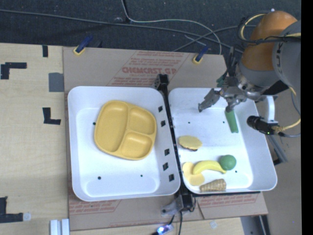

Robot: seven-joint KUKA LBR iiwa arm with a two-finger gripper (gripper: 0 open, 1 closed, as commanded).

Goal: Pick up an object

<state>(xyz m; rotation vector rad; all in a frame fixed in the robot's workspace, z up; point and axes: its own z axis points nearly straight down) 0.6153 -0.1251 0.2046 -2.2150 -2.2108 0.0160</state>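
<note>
Gripper [218, 106] is hanging over the far part of the right bin [259, 153], fingers spread wide, gripping nothing. Just beside one finger a green stick [232, 121] is lying on the bin floor. Nearer the front a tan cookie [190, 142], yellow banana [208, 167], green ball [227, 162] and cone [213, 185] are sitting clustered. Yellow divided plate [125, 129] is resting in the left bin [80, 146].
</note>
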